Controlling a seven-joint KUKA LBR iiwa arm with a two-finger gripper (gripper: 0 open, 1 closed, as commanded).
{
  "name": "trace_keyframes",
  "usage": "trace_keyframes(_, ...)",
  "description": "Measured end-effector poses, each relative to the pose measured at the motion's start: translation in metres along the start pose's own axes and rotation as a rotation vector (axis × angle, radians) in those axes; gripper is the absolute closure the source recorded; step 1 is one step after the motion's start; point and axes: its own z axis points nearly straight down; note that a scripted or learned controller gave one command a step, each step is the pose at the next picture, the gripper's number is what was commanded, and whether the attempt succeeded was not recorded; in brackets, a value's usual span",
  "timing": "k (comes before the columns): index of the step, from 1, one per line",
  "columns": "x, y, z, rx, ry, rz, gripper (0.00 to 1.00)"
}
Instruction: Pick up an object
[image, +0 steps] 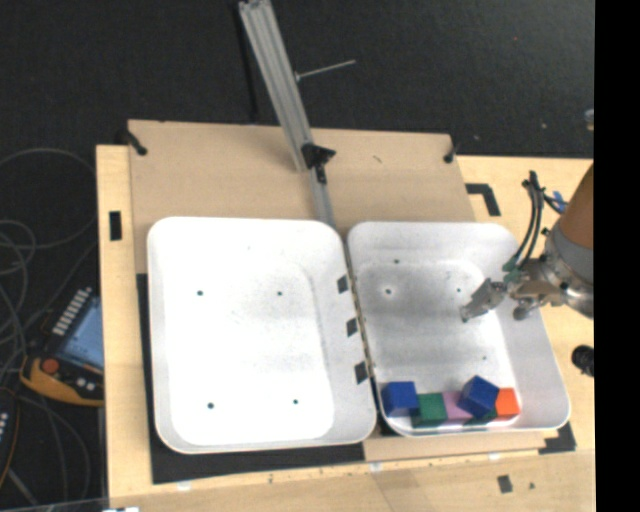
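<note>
White bins, two of them side by side on the bench (420, 150). Left bin (245, 335) shows nothing I'd go for from here. Right bin (430, 300) has all the candidates bunched along its near wall: blue block (400, 396), green block (431, 408), a pale purple piece (456, 406) mostly tucked behind its neighbours, a second blue block (480, 394) tilted on top or against them, and an orange block (507, 402) at the right end. They sit touching or nearly so, hard to separate cleanly at this slant.

Gripper (492, 300) hangs over the right bin's upper right part, well apart from the pile, nothing between its fingers. I can't tell whether they're spread or pressed together; the tips blur into the bin floor.

My read: I'm at the approach step, nothing picked. Next move needs a travel toward the near wall, then a descent onto one block. I'd go for the left blue block or the orange one, since each has a free side. The wall and tight packing are the risk: a finger could land on a neighbour or on the rim.
</note>
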Motion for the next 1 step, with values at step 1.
trace_keyframes(1,0.0201,-0.0276,-0.0398,-0.003,-0.001,-0.006,0.00)
